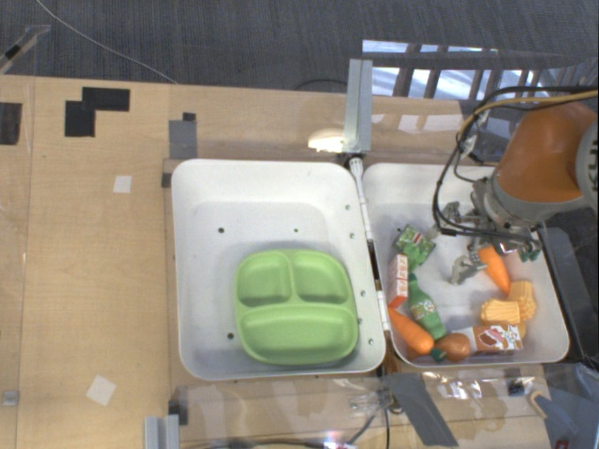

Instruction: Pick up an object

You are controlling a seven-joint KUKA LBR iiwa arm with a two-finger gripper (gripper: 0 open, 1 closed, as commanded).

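Observation:
My gripper (475, 262) hangs low over the right bin (558, 342), under the grey wrist and the orange band. An orange carrot (495, 268) lies right against it, on its right side. I cannot make out whether the carrot is between the gripper's parts or just beside them. Other pieces lie in the same bin: a green packet (413, 247), a red and white packet (401, 279), a green bottle (426, 312), a second carrot (411, 331), a brown piece (455, 346), a printed packet (498, 338) and yellow corn pieces (510, 305).
The left bin (201, 204) holds a green divided plate (294, 306). A metal divider (367, 241) separates the two bins. Black cables loop from the wrist above the right bin's far side. Wooden bench surface extends to the left.

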